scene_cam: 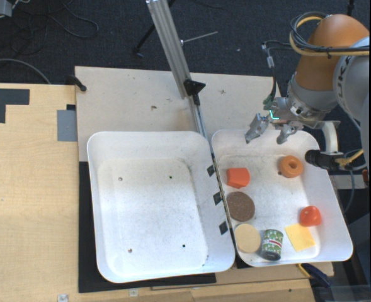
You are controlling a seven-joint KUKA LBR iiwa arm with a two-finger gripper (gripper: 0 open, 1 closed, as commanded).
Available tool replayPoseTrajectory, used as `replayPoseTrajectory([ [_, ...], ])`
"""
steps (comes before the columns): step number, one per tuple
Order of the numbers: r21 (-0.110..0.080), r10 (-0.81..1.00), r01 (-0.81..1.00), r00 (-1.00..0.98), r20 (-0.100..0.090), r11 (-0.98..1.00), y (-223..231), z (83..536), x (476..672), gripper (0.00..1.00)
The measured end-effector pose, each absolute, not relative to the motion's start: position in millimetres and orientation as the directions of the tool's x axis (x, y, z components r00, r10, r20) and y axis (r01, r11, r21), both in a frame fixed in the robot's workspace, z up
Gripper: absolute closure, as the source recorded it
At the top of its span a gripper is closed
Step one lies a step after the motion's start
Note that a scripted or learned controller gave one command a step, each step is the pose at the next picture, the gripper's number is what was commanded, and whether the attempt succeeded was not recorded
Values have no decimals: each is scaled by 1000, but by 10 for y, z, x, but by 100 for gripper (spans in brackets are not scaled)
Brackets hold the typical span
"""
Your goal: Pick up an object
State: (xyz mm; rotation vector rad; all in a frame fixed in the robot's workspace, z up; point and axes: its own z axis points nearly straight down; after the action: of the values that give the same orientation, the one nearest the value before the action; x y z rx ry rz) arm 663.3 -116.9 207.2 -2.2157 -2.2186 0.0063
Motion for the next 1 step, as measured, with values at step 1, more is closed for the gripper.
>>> replayPoseTrajectory([
  [1,-3,1000,1000,-4,0,4,-1168,2098,6643,0],
])
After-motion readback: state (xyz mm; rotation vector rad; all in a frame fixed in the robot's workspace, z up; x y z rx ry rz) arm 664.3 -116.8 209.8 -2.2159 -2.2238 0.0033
